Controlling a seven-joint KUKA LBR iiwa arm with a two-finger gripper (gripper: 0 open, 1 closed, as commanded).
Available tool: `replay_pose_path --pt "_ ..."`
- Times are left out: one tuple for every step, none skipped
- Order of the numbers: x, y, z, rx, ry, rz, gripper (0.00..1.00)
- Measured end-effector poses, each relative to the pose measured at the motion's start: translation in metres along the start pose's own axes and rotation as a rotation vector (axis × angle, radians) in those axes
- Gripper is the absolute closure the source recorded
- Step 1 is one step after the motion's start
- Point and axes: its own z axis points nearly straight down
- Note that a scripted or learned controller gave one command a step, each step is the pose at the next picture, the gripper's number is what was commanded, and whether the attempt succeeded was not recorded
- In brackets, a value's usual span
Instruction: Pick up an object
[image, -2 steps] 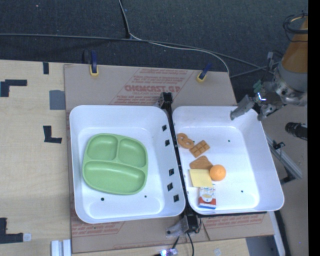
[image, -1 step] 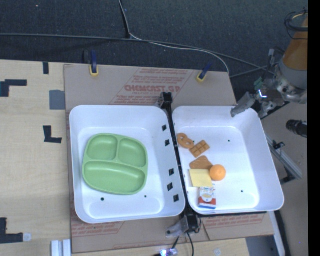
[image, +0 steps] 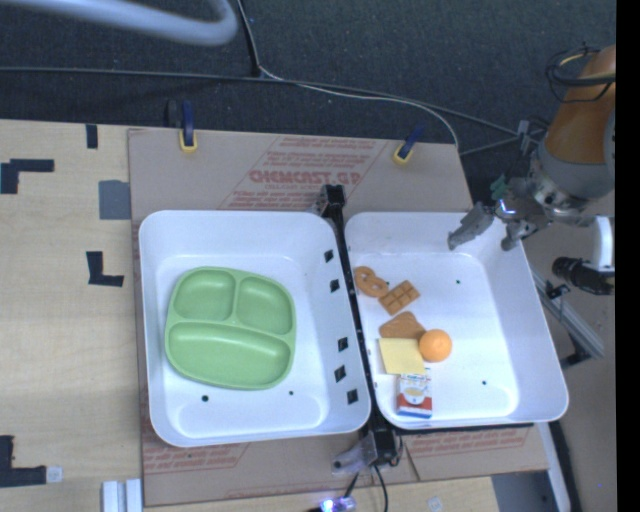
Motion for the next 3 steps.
replay_pose_path --pt "0.003 0.002 0.065 0.003 0.001 0.000 0.00" --pt "-0.003 -0.006 0.113 0.002 0.000 0.001 0.00" --pt "-0.002 -0.004 0.100 -0.002 0.000 -0.002 1.00"
